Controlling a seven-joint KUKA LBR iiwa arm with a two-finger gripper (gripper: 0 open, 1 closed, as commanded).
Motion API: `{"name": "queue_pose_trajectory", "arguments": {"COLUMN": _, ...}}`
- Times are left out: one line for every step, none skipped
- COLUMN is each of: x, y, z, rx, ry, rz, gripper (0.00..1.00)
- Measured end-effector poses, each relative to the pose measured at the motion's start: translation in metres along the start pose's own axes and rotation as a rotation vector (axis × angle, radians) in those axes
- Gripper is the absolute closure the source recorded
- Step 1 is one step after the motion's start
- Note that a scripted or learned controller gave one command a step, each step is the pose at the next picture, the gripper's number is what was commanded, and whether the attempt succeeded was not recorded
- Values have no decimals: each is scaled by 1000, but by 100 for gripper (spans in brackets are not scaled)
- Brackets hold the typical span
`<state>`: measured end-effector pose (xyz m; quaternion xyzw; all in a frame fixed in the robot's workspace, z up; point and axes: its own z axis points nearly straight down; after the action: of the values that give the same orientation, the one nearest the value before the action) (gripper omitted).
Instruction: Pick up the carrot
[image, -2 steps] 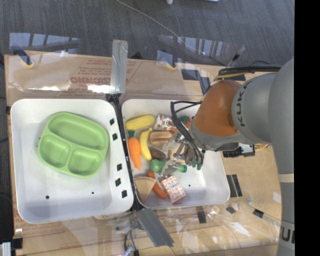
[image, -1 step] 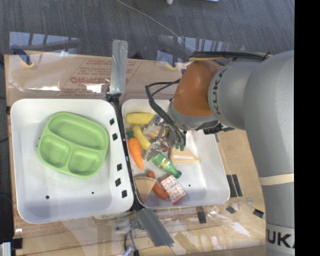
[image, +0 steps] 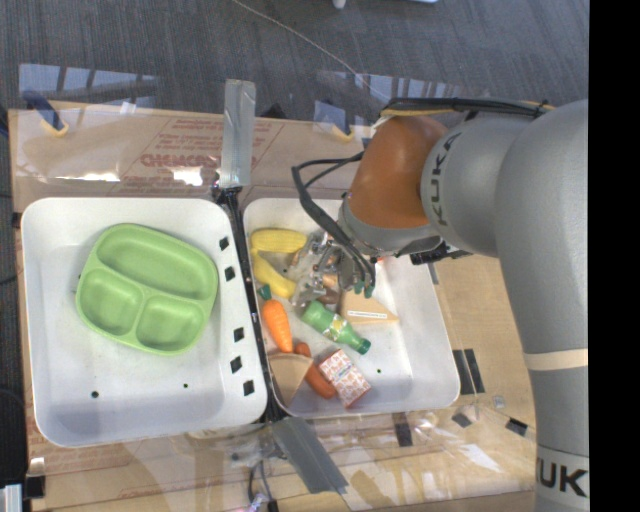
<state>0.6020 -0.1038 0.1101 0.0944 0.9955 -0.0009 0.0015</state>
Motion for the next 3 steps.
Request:
{"name": "queue_pose_trajectory", "arguments": {"x": 50, "y": 73, "z": -86, "rx": -5, "ry": -5, "rz": -70, "gripper": 100}}
{"name": "queue_pose_trajectory", "arguments": {"x": 156, "y": 144, "z": -82, "rx": -3, "ry": 7, "rz": -45, "gripper": 100}}
{"name": "queue_pose_trajectory", "arguments": {"x": 107, "y": 113, "z": -82, "rx": -1, "ry": 2, "rz": -127, "gripper": 100}}
